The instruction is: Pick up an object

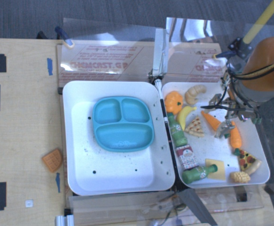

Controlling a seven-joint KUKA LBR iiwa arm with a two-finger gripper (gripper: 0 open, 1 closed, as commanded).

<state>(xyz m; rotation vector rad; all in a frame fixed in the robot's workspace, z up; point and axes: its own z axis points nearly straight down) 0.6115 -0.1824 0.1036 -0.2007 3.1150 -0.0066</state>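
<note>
The right bin (259, 147) holds several toy foods. My gripper (223, 127) hangs low over its right half, between an orange carrot (211, 120) just to its left and a second orange carrot (235, 138) just below and right of it. Nothing is visibly held. Farther left lie a pizza slice (196, 127), a banana (186, 114), an orange fruit (173, 101) and a beige pastry (194, 94).
Along the right bin's front lie a green bottle (194, 174), a cheese wedge (215, 168), corn (240, 176) and another pizza slice (247, 161). The left bin (75, 140) holds a blue divided plate (123, 123). A brown waffle (52, 160) lies on the bench.
</note>
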